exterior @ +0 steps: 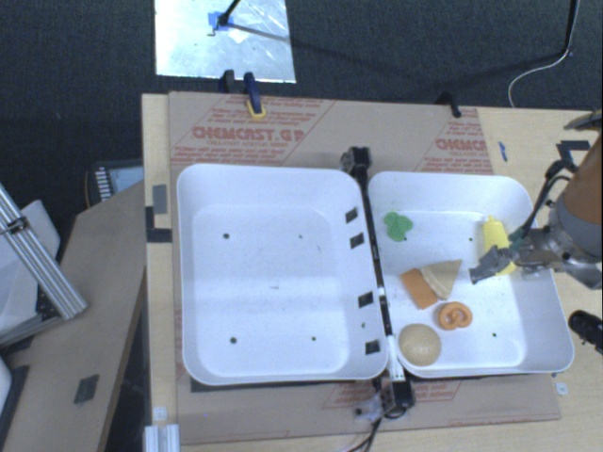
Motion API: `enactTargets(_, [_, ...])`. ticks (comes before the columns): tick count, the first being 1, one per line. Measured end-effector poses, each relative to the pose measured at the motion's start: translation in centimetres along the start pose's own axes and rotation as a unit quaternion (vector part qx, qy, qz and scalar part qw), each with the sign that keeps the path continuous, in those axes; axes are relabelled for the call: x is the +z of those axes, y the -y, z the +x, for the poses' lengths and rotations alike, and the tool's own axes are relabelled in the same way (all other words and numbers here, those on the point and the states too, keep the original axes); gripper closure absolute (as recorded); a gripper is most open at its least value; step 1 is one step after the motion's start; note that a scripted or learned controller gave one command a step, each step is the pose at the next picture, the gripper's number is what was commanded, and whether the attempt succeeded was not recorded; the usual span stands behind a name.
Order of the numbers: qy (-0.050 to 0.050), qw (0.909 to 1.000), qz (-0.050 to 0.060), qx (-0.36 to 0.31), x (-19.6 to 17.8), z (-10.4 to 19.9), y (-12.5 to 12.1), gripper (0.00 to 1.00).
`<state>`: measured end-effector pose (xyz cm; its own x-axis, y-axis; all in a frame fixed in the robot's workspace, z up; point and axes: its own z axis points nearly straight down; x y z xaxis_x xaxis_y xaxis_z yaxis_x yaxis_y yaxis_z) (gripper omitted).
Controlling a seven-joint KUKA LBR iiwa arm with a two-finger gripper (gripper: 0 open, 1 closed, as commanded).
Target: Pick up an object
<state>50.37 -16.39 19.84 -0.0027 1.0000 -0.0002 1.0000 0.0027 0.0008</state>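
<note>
Two white bins side by side on a bench covered with brown printed board. Left bin (268,271) takes up the centre-left of the frame. Right bin (537,342) holds all the loose items.

Arm enters from the right edge, mid-height. Gripper (492,264) hangs over the right bin's right-centre, dark fingers pointing toward the left of the frame. Whether the fingers are spread or pressed together cannot be told at this resolution.

Items in the right bin:
- Yellow piece (494,234), upright-ish, just above and touching the gripper tip in the picture (real contact or mere overlap, cannot tell).
- Green lump (398,225), upper left of that bin, well apart from the gripper.
- Orange block (419,288), centre, with a pale tan wedge (441,275) lying against its upper right side.
- Orange ring (455,316), below the wedge.
- Pale round ball (420,344), lower left corner of that bin.

Nothing is visibly between the fingers.
</note>
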Motion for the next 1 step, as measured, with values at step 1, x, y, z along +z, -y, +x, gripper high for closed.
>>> enactTargets(1, [-0.003,1.0000,0.004,-0.003,10.53,8.31,1.68,0.00])
